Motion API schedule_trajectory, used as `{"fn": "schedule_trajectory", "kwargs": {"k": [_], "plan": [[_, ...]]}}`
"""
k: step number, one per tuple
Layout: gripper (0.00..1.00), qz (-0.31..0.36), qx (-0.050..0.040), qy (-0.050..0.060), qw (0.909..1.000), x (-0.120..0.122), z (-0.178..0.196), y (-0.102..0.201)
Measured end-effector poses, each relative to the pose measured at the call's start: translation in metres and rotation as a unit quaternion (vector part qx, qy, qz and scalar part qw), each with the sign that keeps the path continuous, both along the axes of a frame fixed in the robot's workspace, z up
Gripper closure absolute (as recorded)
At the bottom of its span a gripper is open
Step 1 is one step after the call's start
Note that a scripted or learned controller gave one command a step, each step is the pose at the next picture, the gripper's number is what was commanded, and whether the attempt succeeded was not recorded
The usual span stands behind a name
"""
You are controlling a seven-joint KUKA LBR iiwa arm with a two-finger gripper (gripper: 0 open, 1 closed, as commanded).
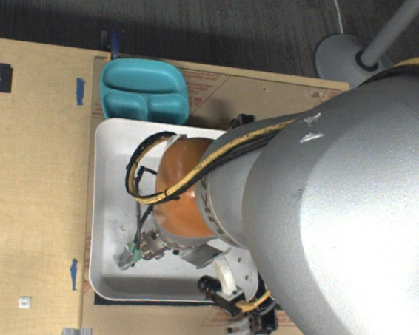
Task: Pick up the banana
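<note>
My grey arm reaches in from the right and covers most of the bench, its orange band [185,190] over the middle of the left white bin [107,189]. Below the band, the gripper [130,254] points down and left, close to the bin's floor near its front left corner. A small green part shows at its tip. The arm hides much of the bin's floor and everything to the right of it.
A teal moulded tray [145,89] sits just behind the left bin, against its far rim. Black and yellow cables [146,171] loop off the wrist over the bin. Bare cardboard bench [29,181] with blue tape marks lies to the left.
</note>
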State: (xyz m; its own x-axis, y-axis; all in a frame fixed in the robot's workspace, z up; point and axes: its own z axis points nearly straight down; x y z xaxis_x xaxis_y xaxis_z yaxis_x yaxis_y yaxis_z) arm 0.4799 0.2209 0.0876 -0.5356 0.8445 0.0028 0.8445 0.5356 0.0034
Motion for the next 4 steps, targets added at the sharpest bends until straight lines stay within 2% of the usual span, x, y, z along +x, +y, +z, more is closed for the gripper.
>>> {"fn": "schedule_trajectory", "kwargs": {"k": [1,2,3,4], "plan": [[0.0,-0.181,-0.002,0.001,0.9834,0.0,0.076,-0.015],[0.0,-0.025,-0.0003,0.0,0.9997,0.0,0.0,-0.009],[1.0,-0.025,0.0002,-0.001,0.9997,0.001,0.009,-0.008],[1.0,-0.029,-0.0022,0.0,0.9996,0.0,0.073,-0.087]]}}
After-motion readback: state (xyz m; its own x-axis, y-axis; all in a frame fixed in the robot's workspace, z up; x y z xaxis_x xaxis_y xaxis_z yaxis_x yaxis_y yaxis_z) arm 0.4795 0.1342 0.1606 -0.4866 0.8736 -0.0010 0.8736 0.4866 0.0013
